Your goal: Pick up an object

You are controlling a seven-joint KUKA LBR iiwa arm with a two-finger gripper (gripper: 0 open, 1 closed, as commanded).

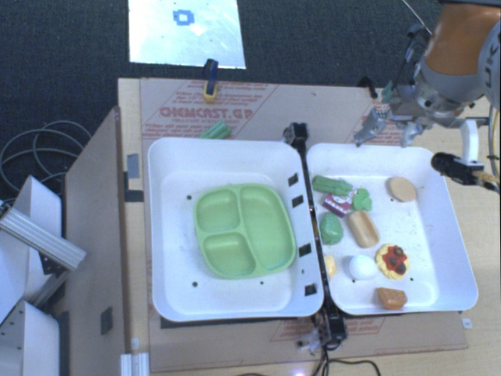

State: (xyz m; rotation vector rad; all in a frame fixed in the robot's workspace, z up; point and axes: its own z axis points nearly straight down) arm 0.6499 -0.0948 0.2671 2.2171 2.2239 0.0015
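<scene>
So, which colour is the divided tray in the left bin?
Light green, seen in the camera view: the divided tray.

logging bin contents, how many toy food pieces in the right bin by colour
Green: 3
Tan or brown: 3
White: 1
Yellow: 2
Red and white: 1
Total: 10

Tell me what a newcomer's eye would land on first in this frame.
Probably the green divided tray, lying alone in the left bin. Next, the cluster of toy food in the right bin, with the gripper poised above that bin's far edge, holding nothing.
</scene>
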